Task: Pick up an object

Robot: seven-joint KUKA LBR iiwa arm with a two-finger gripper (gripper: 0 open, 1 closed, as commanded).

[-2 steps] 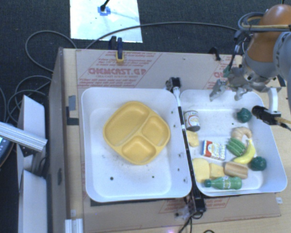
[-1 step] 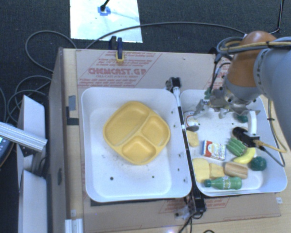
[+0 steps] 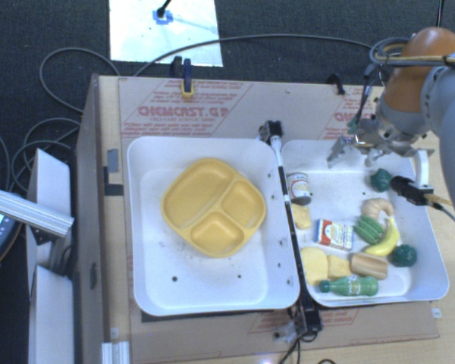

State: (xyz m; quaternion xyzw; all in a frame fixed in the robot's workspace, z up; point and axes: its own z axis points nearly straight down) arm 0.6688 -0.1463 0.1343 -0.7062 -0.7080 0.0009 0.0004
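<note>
**Arm is hanging over the back edge of the right bin, nothing picked yet**

The fingers are standing apart and pointing down, with empty air between them, so the gripper isn't carrying anything right now. It's hovering over the far end of the right bin, above bare white floor, with the orange-banded wrist rising up behind it.

The nearest things look like the green broccoli piece, lying just toward the camera and to the right of the fingers, and the small can, sitting toward the camera and to the left, against the divider. Everything else is piling up farther toward the near end: the red and white packet, the banana, the green bottle lying on its side with its long axis running left-right.

My guess is the next move is a short reach toward the camera and then a drop. The broccoli seems the easiest since it's sitting apart from the pile.

The yellow divided plate is sitting over in the left bin, well away from the gripper.
</note>
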